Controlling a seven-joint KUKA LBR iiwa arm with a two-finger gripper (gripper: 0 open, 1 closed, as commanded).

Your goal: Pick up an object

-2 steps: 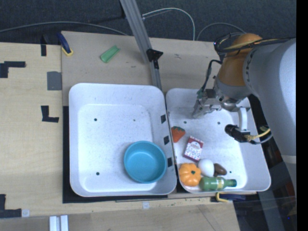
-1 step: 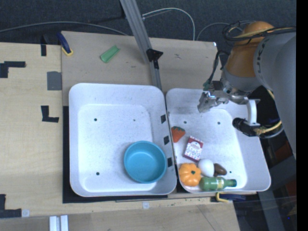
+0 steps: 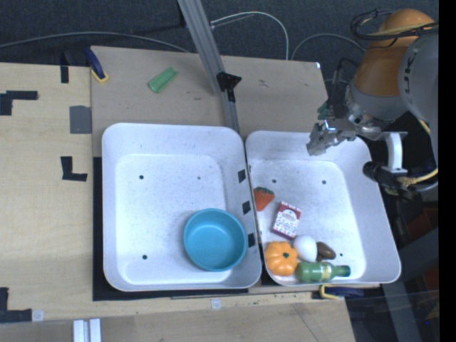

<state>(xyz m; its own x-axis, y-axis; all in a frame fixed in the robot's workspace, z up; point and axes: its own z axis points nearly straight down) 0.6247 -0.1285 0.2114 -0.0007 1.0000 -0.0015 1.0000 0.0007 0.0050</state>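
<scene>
Two shallow white bins sit side by side on a wooden table (image 3: 43,191). Inside the left bin (image 3: 135,144) rests a blue bowl (image 3: 214,239). At the near end of the right bin (image 3: 356,191) cluster a strawberry (image 3: 263,197), a small red carton (image 3: 286,220), an orange pumpkin (image 3: 281,258), a white egg (image 3: 306,247) and a green bottle (image 3: 320,271). Over the bin's far right corner hangs the claw (image 3: 318,142), well apart from them; whether it is wide or narrow cannot be made out.

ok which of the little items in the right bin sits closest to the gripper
The small red strawberry-like piece, at the top of the cluster. The red-and-white box, orange pumpkin, white egg and green bottle lie farther from the gripper.
</scene>
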